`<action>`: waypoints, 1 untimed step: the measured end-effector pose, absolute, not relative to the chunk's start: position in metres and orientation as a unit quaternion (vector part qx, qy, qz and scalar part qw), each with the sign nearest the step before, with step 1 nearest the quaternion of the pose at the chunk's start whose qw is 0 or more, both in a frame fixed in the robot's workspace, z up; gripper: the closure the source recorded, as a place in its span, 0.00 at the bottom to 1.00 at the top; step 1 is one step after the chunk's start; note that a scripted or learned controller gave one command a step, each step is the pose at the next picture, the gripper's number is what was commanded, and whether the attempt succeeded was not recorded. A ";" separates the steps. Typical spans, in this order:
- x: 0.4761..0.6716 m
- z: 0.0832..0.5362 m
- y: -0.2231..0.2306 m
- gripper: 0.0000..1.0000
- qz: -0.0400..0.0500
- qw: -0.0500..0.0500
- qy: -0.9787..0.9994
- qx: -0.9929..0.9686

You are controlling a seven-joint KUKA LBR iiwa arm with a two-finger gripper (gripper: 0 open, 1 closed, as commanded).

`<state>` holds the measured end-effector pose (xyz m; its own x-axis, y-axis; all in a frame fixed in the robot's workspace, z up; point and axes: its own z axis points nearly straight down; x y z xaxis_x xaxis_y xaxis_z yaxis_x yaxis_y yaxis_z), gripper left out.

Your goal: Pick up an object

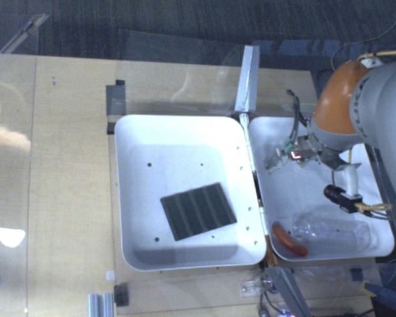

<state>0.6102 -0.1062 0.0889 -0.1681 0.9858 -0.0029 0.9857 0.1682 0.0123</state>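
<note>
My gripper (279,158) hangs low over the back left part of the right bin (272,197), reaching in from the right under the orange-banded wrist. Nothing shows in it. A red-brown sausage-shaped object (289,239) lies in the front left corner of that bin. Beside it, along the front wall, a clear plastic bottle (331,230) lies on its side. Both are well in front of the gripper. In the left bin (138,144) a dark ribbed rectangular pad (198,211) lies flat, a little towards the front.
A metal divider post (247,78) stands at the back between the two bins. Their rims meet along a narrow seam (256,183). The wooden bench (59,177) stretches away to the left.
</note>
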 end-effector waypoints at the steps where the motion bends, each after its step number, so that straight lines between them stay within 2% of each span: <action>1: 0.538 0.090 -0.149 0.00 0.003 0.006 0.772 0.635</action>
